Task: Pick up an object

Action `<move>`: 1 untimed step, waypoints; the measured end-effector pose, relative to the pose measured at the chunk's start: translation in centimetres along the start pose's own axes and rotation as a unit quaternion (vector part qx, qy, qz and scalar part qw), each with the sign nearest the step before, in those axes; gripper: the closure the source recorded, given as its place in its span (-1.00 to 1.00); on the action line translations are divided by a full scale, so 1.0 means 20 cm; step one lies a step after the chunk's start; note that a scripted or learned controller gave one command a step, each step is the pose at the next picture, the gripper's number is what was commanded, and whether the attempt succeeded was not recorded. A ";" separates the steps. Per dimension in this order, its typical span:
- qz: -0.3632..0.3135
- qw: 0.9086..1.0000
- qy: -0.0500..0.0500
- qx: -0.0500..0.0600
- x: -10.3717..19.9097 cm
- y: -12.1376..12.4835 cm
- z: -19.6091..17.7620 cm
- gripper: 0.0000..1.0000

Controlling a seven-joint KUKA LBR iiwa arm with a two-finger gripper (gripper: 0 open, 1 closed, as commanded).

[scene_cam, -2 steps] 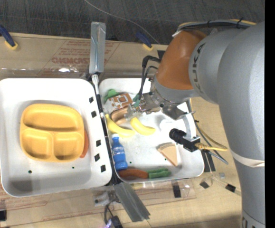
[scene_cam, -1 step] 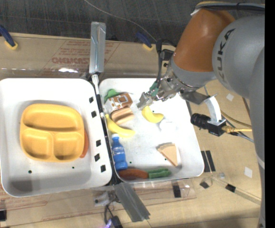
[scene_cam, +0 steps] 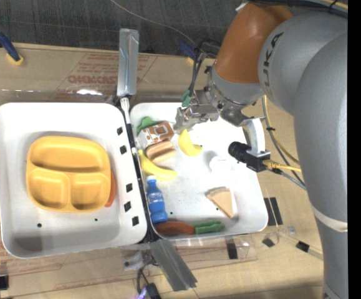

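my claw [scene_cam: 189,118] sits center-right of frame w/ a small yellow banana piece [scene_cam: 189,143] just under it, can't tell if it's gripping, prob light, hard, slick plastic, so imo best to pinch across its narrow middle.

Two white bins: left bin [scene_cam: 5,167], right bin [scene_cam: 255,198]. One yellow divided tray [scene_cam: 68,170], frame left. Two bananas: one [scene_cam: 189,143] centre frame, one [scene_cam: 157,167] just left of it. One blue bottle [scene_cam: 156,199]. One sandwich wedge [scene_cam: 221,200], lower right. One burger-like toy [scene_cam: 161,149]. One gripper [scene_cam: 192,114], upper centre.
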State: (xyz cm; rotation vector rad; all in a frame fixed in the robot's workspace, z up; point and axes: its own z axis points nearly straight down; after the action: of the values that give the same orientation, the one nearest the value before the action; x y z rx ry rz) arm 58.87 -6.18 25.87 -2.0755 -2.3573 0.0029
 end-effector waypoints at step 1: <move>0.025 1.000 0.000 -0.001 -0.04 0.07 -0.27 1.00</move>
State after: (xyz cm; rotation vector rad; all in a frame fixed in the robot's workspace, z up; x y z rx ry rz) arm 60.31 -6.79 31.28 -2.1344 -2.3065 -0.0001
